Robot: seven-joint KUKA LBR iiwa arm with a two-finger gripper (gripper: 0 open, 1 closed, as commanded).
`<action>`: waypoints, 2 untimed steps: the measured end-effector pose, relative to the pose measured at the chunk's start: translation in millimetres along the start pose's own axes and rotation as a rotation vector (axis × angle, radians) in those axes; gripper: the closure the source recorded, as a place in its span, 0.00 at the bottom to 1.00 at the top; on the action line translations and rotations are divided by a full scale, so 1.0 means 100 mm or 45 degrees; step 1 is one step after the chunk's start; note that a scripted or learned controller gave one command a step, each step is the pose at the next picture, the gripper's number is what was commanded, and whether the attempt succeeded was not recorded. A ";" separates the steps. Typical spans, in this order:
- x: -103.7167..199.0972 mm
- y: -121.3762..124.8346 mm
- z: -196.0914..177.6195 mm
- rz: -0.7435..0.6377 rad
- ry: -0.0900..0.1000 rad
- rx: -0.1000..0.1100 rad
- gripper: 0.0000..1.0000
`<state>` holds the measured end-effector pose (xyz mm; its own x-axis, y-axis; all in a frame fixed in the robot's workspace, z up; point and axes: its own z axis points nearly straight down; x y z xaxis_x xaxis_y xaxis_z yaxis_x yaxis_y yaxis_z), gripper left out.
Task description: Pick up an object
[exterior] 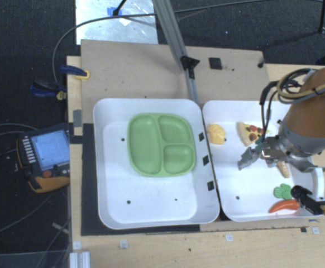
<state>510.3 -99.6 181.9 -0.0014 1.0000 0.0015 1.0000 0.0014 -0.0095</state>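
The gripper (256,154) hovers just below the pizza slice (249,132) in the right bin (229,197), fingers spread and holding nothing. The slice looks like light, stiff, slick plastic; pinching across its narrow width seems safest.

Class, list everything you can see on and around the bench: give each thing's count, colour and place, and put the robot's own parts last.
Bins: 2, white, side by side; left bin, right bin.
Divided plate: 1, green, left bin.
Toy bread roll: 1, yellow-tan, right bin, upper left.
Toy pizza slice: 1, yellow with red spots, right bin, top.
Toy broccoli: 1, green, right bin, lower right.
Toy chilli or sausage: 1, red-orange, right bin, below the broccoli.
Handheld control pendant: 1, orange-grey with a blue screen, floor left.
Arm: 1, grey with an orange band, from the right.
Gripper: 1, grey, over the right bin.
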 end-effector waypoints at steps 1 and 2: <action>0.00 0.03 -0.05 -0.003 -0.002 -0.013 0.00; -0.01 -0.07 0.51 0.001 -0.001 -0.007 0.00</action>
<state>502.4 -100.6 131.4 -0.0009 1.0000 0.0009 1.0000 0.0009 -0.0041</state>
